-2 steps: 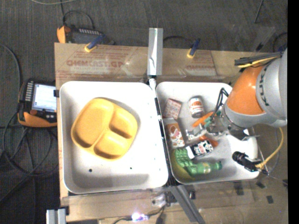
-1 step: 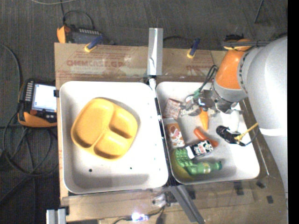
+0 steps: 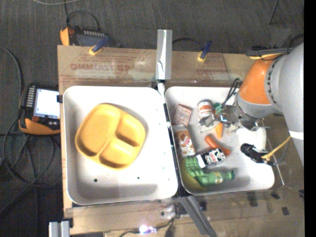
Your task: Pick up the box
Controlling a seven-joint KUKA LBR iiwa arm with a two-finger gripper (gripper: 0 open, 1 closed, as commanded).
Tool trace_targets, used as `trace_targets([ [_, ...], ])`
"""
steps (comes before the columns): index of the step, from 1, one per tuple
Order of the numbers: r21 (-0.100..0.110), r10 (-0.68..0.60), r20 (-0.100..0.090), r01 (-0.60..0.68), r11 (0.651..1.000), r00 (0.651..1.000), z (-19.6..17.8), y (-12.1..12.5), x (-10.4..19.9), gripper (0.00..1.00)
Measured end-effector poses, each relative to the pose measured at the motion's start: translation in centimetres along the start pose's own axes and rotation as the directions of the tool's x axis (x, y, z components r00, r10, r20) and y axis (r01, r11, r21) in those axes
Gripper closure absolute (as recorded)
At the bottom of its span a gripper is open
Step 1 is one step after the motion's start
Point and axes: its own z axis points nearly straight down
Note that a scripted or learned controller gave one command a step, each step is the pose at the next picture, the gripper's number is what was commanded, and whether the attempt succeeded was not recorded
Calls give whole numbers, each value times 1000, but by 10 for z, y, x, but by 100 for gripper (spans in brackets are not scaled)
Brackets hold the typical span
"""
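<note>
From my feed, nearest the bottom edge of the right bin (image 3: 269, 184) I see a green bottle (image 3: 213, 177) lying on its side, with a green toy (image 3: 193, 166) touching its left end. Just above them sits a small black-and-white carton (image 3: 212, 157), and beside that an orange carrot-like piece (image 3: 213, 141). To the left, against the bin's wall, lies a small orange-and-white packet (image 3: 185, 143). The box (image 3: 182, 114), pinkish and flat, lies further up in the right bin's upper left part, apart from the end effector (image 3: 220, 117), with a white can (image 3: 205, 107) standing between the two. The end effector hangs low over the clutter right of that can, near a second orange piece (image 3: 218, 129); I cannot tell how its fingers stand. The left bin (image 3: 74, 181) holds a yellow divided plate (image 3: 111, 135). Beyond both bins, a cardboard sheet (image 3: 113, 65) covers the surface.
</note>
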Motion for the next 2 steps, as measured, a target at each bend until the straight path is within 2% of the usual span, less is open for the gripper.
trace_targets([
  [1, 1, 105, 4, -105, 994, 994, 3, 62, 40, 0],
  [2, -8, 218, 0, -218, 976, 976, 2, -9, 39, 0],
])
